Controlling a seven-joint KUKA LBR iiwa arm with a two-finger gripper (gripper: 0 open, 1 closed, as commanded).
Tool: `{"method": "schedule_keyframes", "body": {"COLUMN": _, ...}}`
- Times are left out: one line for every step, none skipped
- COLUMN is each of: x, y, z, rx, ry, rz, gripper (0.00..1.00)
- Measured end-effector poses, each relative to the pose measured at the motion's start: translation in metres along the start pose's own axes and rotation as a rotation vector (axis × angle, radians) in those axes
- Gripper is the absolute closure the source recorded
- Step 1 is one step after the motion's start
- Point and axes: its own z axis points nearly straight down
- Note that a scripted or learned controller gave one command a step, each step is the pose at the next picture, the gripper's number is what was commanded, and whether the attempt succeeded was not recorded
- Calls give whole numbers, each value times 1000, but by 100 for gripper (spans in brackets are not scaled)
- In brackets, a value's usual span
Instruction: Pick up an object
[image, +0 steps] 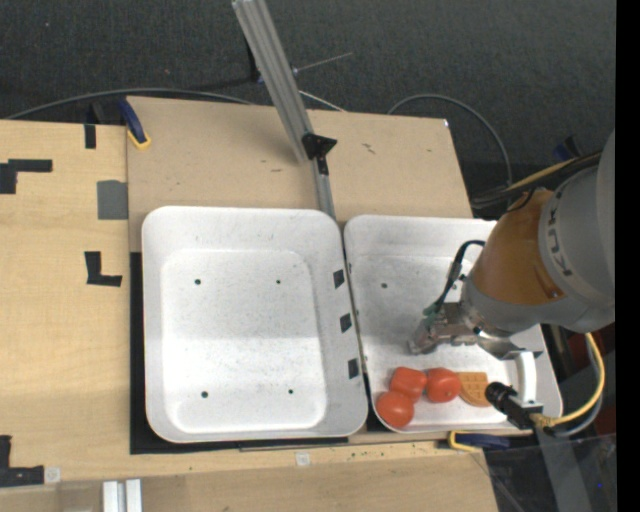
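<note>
**Red pieces just below my fingers**

Camera view: my gripper hangs over the right bin, lower right of the frame. Whether it stands apart or together I cannot tell, and I see nothing held. The cluster lies just below and slightly right, running left to right along the bin's bottom edge: three red objects, one orange object. The left bin sits beside it.

Wooden bench carries two shallow white bins set side by side, touching along their inner rims. The right bin lies directly beneath the gripper; the left bin sits beside it, away from the arm, possibly on dark matting
</note>
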Motion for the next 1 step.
{"method": "schedule_keyframes", "body": {"x": 3, "y": -1, "z": -62, "rx": -6, "ry": -2, "rz": 0, "gripper": 100}}
